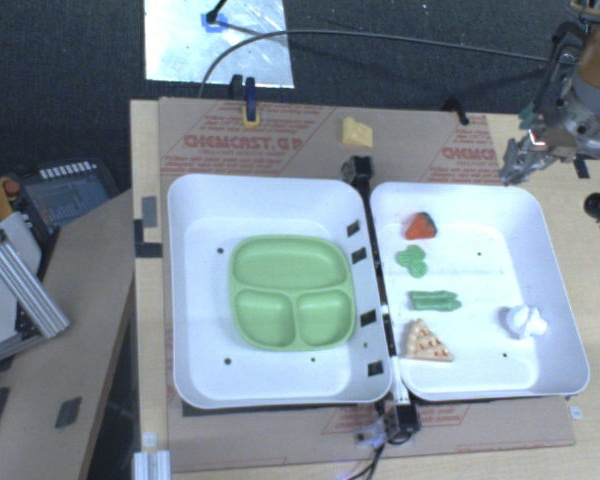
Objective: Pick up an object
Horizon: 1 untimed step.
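claw hangs just outside right bin's far rim.

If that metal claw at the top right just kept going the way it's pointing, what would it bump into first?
Probably the back right rim of the right-hand shallow white bin. The gripper points down and leftward just above that corner, though depth is hard to judge from this slanted view.

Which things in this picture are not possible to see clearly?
- Gripper, camera view: small and blurred, so the state of its jaws cannot be told.
- Arm: cut off by the right edge.
- White object in the right bin: pale against the white floor, shape unclear.
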Motion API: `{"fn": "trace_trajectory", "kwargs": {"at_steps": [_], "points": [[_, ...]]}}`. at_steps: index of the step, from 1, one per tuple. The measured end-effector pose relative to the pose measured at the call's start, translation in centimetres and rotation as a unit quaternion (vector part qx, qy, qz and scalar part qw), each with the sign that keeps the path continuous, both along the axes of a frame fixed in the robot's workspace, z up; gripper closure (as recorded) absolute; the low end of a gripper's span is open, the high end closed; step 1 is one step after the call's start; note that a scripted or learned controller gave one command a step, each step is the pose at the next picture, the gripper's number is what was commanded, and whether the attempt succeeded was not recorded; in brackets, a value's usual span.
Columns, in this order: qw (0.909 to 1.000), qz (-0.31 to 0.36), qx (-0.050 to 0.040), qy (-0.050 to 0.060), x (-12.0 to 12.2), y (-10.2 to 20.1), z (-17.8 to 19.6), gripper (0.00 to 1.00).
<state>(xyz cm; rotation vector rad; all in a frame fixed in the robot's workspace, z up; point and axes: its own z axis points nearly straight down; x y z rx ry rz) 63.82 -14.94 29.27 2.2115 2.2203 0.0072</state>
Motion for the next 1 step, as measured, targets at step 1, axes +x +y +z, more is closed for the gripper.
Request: {"fn": "trace_trajectory", "kwargs": {"at_steps": [1], "points": [[1.0000,0.002,0.0017,0.004,-0.74,4.50,-0.81,1.00]]}}
